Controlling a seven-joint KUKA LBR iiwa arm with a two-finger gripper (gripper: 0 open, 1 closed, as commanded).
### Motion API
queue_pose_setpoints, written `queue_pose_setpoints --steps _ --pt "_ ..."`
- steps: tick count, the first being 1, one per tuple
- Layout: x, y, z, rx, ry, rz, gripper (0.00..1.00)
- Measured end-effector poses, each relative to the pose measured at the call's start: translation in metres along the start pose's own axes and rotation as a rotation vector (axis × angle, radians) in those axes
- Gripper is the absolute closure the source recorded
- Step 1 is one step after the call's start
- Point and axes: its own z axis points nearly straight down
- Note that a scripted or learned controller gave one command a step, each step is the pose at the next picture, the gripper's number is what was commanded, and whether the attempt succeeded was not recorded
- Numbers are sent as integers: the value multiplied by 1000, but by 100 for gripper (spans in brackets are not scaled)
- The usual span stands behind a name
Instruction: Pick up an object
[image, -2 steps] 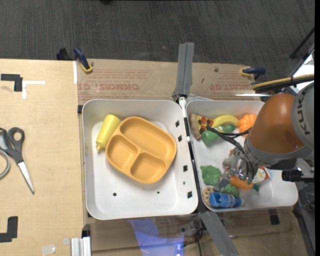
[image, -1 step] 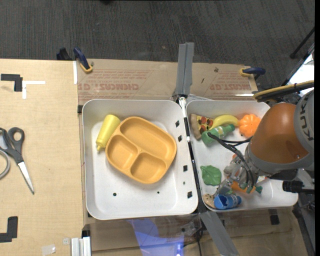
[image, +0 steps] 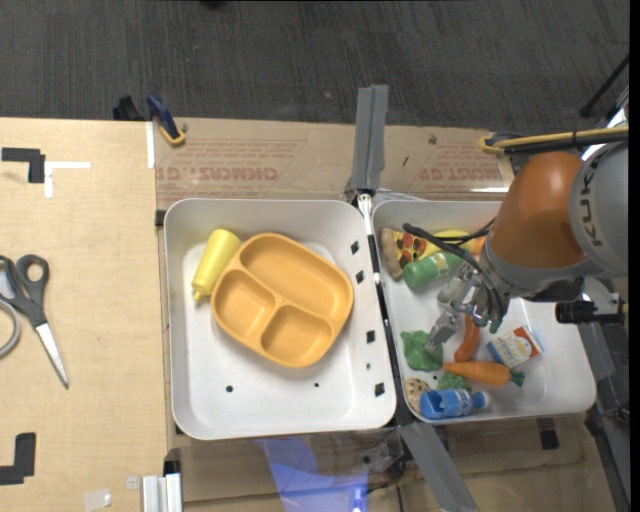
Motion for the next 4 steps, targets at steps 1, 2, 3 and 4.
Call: queue_pose_setpoints --steps 1,2,3,4 --pt "15 -1 1 1 4 102 0" --pt "55 -49 -2 1 3 97 0" --pt "66 -28 -3 -1 -9 91 0" --pt "-49 25 -2 -1 -4 248 0"
